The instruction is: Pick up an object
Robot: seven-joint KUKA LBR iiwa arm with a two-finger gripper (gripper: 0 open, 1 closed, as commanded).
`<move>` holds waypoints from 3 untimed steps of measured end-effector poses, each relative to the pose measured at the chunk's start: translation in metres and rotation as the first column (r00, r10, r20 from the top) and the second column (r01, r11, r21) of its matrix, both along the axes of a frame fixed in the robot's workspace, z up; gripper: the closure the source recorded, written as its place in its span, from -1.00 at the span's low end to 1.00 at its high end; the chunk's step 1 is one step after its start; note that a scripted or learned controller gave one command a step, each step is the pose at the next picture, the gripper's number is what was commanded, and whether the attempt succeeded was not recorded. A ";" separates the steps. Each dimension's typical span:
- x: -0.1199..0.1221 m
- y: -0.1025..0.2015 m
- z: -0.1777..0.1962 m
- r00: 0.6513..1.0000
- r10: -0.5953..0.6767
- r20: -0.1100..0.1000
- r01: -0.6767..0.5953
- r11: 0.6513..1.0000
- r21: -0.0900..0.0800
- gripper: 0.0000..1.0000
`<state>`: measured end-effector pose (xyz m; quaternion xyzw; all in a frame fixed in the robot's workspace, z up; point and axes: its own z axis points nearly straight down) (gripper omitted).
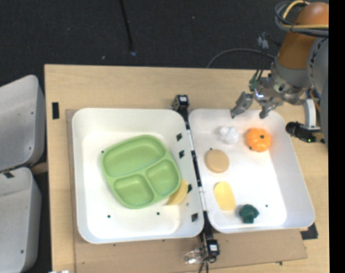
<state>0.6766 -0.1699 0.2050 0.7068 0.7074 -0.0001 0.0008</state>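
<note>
The wooden bench carries two shallow white bins side by side, and the left bin is taken up mostly by a green divided tray with three compartments, lying a little askew near the bin's middle. A pale yellow piece, banana-like, pokes out from under the tray's lower right corner, close to the wall between the bins. The right bin holds the loose things that could be picked. The grey arm with its orange band reaches in from the right and hangs over that bin's far rim; its gripper sits above the upper edge, fingers spread apart with nothing between them. Just below the gripper, near the bin's upper right, lies an orange pumpkin-shaped toy with a dark stem, and just beside it to the left a small white crumpled lump, the two near each other but not clearly touching. Further down toward the middle is a round tan disc like a biscuit, then a pale yellow oblong block below it, and at the bin's lower edge a small dark green item, just beside the yellow block. Nothing lies over any of these five objects, and the space between the gripper and the orange toy is open. A black clip sits at the top of the seam where the bins meet.
</note>
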 end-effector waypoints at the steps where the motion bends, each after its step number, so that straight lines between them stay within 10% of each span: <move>1: -0.004 -0.009 -0.046 1.000 -0.002 -0.004 0.002 1.000 0.000 -1.00; 2: -0.005 -0.010 -0.099 1.000 0.000 -0.003 0.000 1.000 0.000 -1.00; 3: -0.003 -0.011 -0.084 1.000 0.002 0.004 -0.002 1.000 -0.003 1.00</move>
